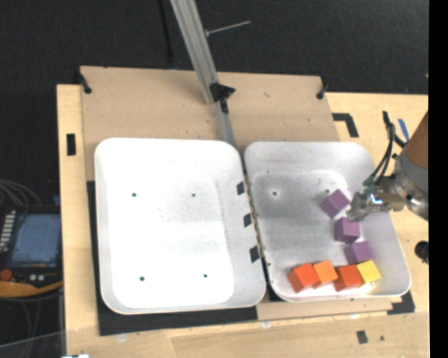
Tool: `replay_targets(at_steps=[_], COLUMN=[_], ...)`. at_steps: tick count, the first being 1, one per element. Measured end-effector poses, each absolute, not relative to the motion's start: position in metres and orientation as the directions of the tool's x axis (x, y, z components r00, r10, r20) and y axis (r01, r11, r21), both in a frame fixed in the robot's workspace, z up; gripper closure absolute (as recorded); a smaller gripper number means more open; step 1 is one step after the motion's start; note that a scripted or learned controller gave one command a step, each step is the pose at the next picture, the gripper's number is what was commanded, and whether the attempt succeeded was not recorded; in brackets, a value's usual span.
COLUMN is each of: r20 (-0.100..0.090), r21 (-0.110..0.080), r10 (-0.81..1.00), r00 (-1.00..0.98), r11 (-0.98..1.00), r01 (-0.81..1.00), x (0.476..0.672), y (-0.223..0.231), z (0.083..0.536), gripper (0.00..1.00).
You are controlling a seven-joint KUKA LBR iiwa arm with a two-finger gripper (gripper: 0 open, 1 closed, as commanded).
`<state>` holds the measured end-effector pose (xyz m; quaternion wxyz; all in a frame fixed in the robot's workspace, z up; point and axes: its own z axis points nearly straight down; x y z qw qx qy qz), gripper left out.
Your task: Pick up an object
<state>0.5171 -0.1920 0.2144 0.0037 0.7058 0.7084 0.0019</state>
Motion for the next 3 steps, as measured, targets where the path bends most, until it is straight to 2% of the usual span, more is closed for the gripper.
replay_targets(at_steps=[1,3], r20=[-0.002,0.002], r21=[0.006,0.0], r10=[1.0,1.0], r00=[-0.005,-0.007], r11=[0.005,0.007], r01=[1.0,1.0], x=[0.519,0.532], y=[-0.193,-0.108], z=[0.246,0.24], gripper=[1.0,1.0])
